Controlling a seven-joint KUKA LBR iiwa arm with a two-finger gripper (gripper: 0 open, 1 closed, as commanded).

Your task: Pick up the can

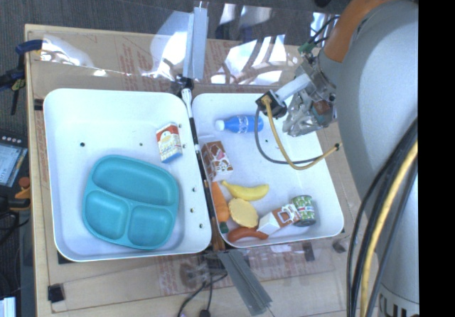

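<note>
The can [303, 210] is small, with a green label and a pale top. It lies near the front right corner of the right bin [323, 166], touching a small red and white box [277, 219]. My gripper [304, 115] hangs over the back right part of that bin, well behind the can and apart from it. A yellow cable loops below it. Nothing shows held in it.
The right bin also holds a blue bottle [239, 124], a brown carton [217, 158], a banana [247, 190], a carrot [220, 202] and other toy food at the front. The left bin [64, 116] bears a teal divided tray [131, 200] and a small carton [168, 142].
</note>
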